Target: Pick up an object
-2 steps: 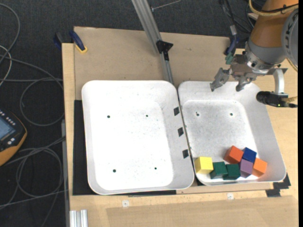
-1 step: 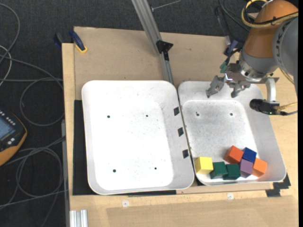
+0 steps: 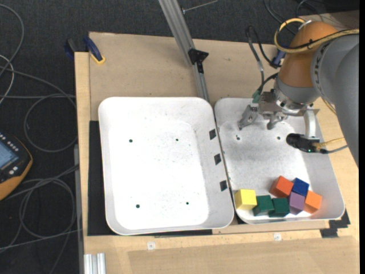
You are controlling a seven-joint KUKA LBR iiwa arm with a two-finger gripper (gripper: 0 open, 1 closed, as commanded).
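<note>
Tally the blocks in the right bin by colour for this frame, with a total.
Yellow block: 1
Green blocks: 2
Orange blocks: 2
Blue block: 1
Purple block: 1
Total: 7, all clustered at the near edge of the right bin.

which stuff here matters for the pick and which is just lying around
For the job: gripper; yellow block; green blocks; red block; blue block; purple block; orange block; right bin.

Lying about: left bin; blue clamp; floor cables.
</note>
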